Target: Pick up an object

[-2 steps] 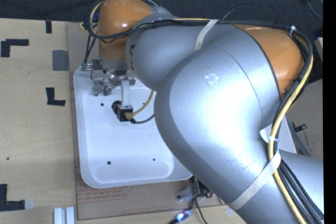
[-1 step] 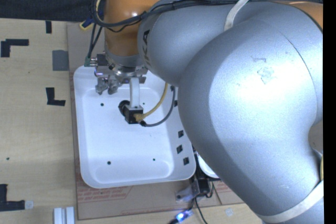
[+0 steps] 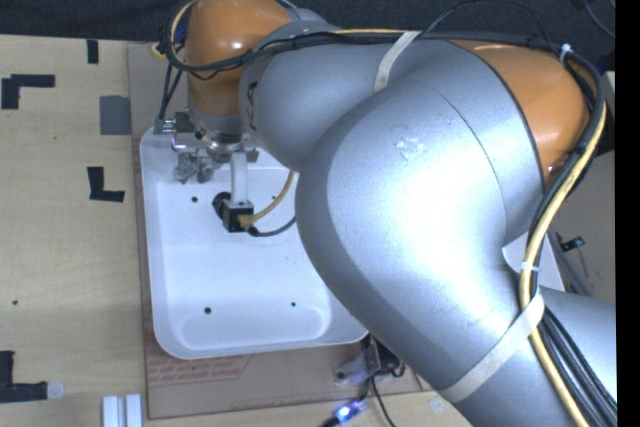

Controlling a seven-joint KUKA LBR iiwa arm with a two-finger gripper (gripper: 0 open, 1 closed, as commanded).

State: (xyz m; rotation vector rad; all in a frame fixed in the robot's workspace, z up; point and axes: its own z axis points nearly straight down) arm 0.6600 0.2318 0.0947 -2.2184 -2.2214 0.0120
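My gripper [image 3: 213,165] hangs below the orange wrist band [image 3: 228,35], over the far left corner of the left white bin [image 3: 200,315]. A small black part with a yellow cable [image 3: 233,213] hangs from it just above the bin floor. I can make out no loose object on the visible bin floor, only a few small dark dots [image 3: 207,309]. The grey arm [image 3: 430,195] covers the right side of this bin and the whole other bin, hiding whatever lies there.
The wooden bench [image 3: 60,245] stretches to the left, marked with black tape pieces [image 3: 100,185] and a grey patch [image 3: 115,113]. Brown cardboard [image 3: 200,377] sticks out under the bin's front edge. Cables [image 3: 560,215] run along the arm at right.
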